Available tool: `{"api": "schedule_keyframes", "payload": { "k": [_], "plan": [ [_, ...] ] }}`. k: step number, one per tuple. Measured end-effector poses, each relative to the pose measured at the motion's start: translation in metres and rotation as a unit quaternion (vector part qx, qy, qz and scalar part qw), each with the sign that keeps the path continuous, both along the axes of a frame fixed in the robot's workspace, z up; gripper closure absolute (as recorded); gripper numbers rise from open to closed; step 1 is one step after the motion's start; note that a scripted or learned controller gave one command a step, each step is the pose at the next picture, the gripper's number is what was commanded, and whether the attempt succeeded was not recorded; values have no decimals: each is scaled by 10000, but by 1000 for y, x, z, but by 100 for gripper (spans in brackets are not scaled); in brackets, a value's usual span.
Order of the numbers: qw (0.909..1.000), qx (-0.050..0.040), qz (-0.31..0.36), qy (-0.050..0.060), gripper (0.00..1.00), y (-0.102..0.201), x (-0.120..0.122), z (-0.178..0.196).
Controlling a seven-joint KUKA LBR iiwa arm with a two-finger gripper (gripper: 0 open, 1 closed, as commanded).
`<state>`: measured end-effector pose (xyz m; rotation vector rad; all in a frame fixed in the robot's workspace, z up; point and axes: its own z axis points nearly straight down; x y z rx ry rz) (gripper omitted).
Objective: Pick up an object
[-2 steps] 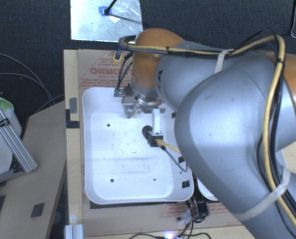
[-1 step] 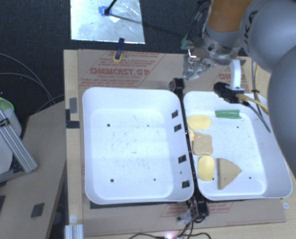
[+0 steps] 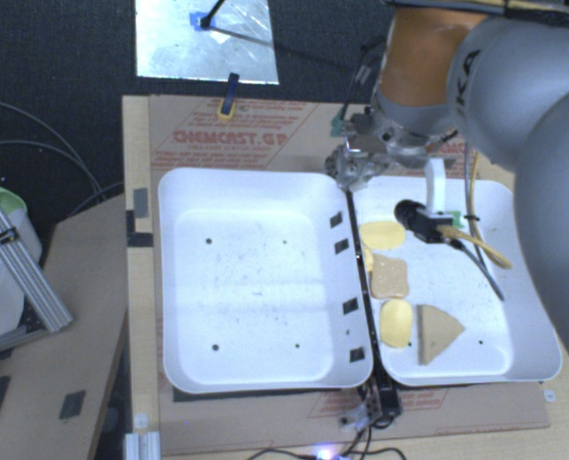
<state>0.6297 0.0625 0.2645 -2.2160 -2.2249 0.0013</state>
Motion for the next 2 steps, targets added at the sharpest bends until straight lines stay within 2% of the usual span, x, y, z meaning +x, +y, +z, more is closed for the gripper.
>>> {"api": "schedule_keyframes", "payload": {
  "k": [1,2],
  "plan": [
    [10000,5,10,22,100,30,-49,-38],
    [10000,6,25,24,100,95,-47,-120]
  ]
}}
